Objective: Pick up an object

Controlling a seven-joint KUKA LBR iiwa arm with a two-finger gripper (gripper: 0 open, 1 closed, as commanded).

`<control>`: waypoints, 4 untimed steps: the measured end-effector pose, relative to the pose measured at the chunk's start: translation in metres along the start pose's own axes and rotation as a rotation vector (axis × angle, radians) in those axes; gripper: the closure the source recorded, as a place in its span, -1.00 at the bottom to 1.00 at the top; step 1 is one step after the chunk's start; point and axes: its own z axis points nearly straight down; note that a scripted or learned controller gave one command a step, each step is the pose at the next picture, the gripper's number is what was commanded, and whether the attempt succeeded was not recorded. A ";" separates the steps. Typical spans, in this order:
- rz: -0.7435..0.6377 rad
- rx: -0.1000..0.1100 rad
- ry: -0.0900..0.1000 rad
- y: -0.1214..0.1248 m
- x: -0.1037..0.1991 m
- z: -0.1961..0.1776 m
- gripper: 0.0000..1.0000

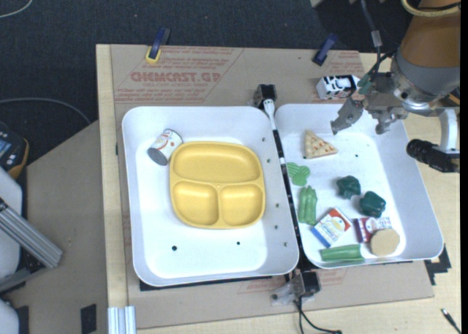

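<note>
Overhead, the gripper (362, 118) hung at the right bin's (409, 179) upper edge, fingers spread and empty. The pizza slice (319, 145) lay just below-left; it should have centred over that before dropping.

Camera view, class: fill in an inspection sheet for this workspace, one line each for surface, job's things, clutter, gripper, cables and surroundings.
Surface: board-topped bench bearing a left bin and a right bin, side by side.
Job's things: right bin holds a pizza slice, green toys, two dark green pieces, a small carton, a round biscuit; left bin holds a yellow divided plate and a small can on its side.
Clutter: black-and-white toy on the board behind the right bin.
Gripper: gripper above the right bin's far end, jaws spread, holding nothing.
Cables: cable at the bench's front edge.
Surroundings: dark carpet.
</note>
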 end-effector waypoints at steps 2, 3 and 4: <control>-0.002 -0.008 -0.001 -0.002 0.010 0.044 -1.00; -0.001 -0.008 -0.001 -0.009 0.004 0.099 -1.00; -0.002 -0.008 0.000 -0.012 0.014 0.154 -1.00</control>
